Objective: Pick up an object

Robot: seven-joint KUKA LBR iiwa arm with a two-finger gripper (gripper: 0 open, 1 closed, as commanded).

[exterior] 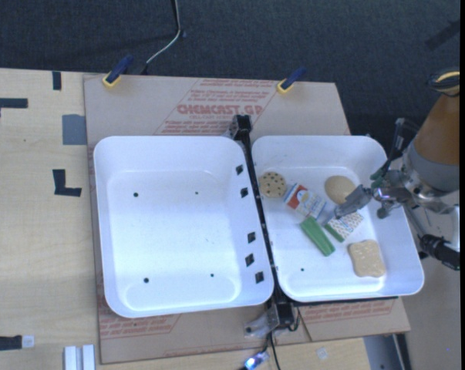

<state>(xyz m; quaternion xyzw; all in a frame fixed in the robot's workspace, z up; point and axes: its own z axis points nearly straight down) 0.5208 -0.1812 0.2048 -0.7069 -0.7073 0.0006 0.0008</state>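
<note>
inside right bin point(290, 284): cookie point(273, 183), green block point(317, 236), toast point(367, 257).

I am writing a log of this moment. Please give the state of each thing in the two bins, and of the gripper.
Left bin: holds no objects.
Right bin: holds several small items.
Cookie: lying flat, near the divider.
Green block: lying flat, slanted.
Tan biscuit: lying flat, apart from the others.
Gripper: low over the right bin's items, grip unclear.
</note>
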